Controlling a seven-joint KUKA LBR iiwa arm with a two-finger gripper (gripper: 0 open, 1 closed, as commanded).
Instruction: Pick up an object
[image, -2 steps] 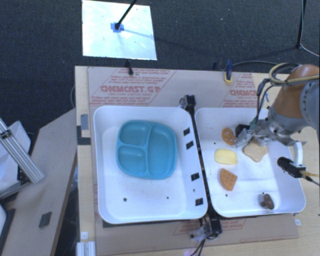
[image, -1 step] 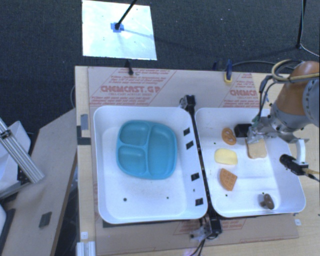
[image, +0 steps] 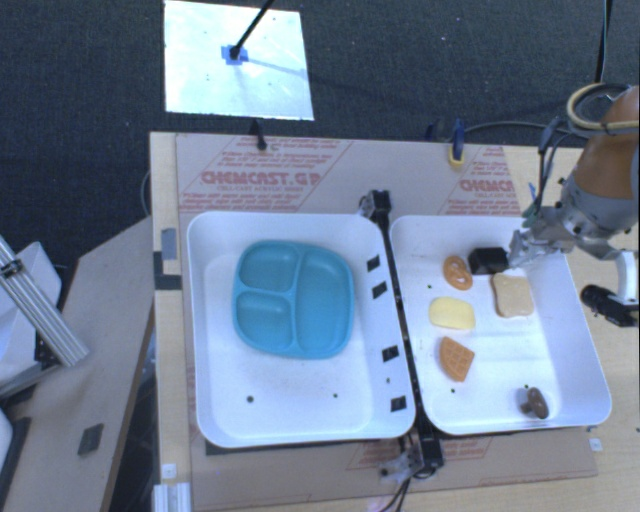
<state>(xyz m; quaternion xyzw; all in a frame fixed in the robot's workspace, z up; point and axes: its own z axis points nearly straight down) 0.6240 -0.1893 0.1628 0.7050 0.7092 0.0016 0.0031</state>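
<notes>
The right bin (image: 585, 345) holds several small things. An orange pretzel-shaped piece (image: 457, 272) lies at its back left, with a black object (image: 486, 260) just to its right. A beige toast slice (image: 512, 295), a yellow piece (image: 452, 314), an orange wedge (image: 456, 358) and a small brown lump (image: 534, 402) lie further forward. My gripper (image: 519, 249) reaches in from the right, low over the bin's back. Its tip is just right of the black object and above the toast slice. I see nothing held in it.
The left bin (image: 215, 400) holds a blue divided plate (image: 294, 298). A black-marked divider (image: 392, 320) runs between the two bins. A cardboard sheet (image: 300, 180) lies under both bins, and a white sheet (image: 235, 60) lies behind them.
</notes>
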